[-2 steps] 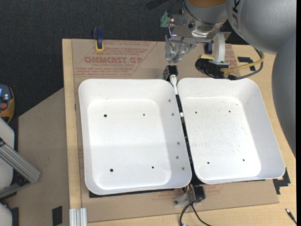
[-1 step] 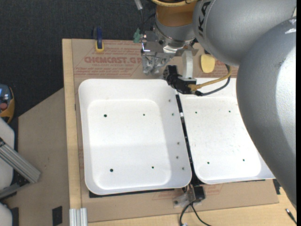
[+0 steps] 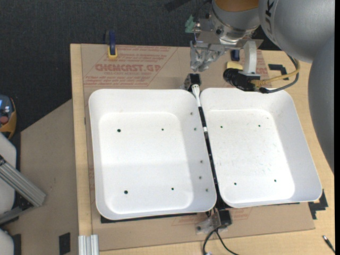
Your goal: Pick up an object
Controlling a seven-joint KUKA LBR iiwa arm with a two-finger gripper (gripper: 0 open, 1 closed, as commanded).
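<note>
A grey arm with an orange band reaches in from the right, and its pincer [image 3: 204,61] hangs at the far end of the bench, above the cardboard just beyond the two white bins. From this angle it cannot be told how far the pincer is open, and nothing can be seen in its hold.

The left bin [image 3: 101,142] lies below and to the left of the pincer, the right bin [image 3: 297,142] below and to its right. The seam between them runs almost straight down from it. Both bin floors show only small dark dots — no object to pick up can be made out in either.

The likely failure is a grasp on nothing: with no visible target, a descent here would meet bare cardboard, a rim, or the black clip [image 3: 192,81] just below the pincer — a knock might shift the bins.
</note>
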